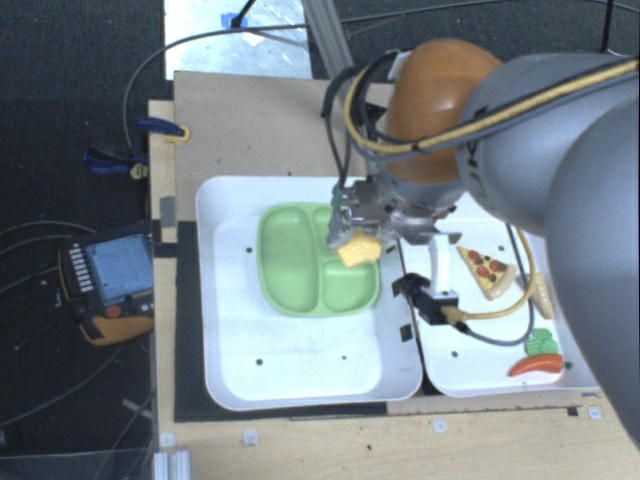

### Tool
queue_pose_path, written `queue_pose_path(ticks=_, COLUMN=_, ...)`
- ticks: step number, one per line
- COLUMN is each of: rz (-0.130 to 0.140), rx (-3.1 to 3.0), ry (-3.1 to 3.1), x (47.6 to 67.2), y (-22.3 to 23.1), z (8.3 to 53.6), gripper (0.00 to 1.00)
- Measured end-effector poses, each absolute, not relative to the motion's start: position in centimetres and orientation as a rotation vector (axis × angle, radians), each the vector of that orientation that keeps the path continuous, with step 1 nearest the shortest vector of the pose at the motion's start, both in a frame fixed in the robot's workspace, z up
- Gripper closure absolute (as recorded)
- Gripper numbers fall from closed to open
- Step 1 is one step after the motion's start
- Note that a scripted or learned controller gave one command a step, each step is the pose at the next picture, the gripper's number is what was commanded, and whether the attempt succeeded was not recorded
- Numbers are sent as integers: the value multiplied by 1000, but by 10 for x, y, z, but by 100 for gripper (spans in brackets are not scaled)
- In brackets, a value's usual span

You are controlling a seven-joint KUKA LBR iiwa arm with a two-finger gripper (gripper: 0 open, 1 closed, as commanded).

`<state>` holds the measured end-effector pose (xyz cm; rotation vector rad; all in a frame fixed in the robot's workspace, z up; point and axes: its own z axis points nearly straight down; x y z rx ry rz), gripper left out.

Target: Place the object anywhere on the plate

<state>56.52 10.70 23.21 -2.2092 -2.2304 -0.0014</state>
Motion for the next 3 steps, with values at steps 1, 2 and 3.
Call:
queue_pose_path(ticks=1, rz=0, rx=-2211, ry=-2229, x=553, y=134, z=233, gripper=100)
queue_pose_path(ticks=2, rz=-1, rx=-2214, ry=-2228, x=556, y=135, z=231, gripper=100)
queue_pose_path(ticks=3, rz=-2, rx=-2215, ry=-2227, x=556, y=135, z=231, gripper=0)
